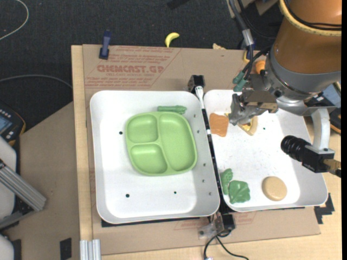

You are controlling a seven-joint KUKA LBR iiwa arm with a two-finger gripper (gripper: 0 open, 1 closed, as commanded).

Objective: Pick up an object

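An orange flat piece (219, 124) is lying in the right bin (303, 199), at about ten o'clock, against the left wall; a yellowish piece (249, 127) is sitting just beside it toward three o'clock, partly hidden; a green leafy piece (236, 188) is resting at seven o'clock; a tan round piece (275, 188) is lying near it, at five o'clock.

1. A brown cardboard sheet (135, 69) printed with red lettering covers the surface.
2. Dark carpeted floor (65, 15) lies beyond it.
3. A thin pale cable (21, 7) loops on the floor at upper left.
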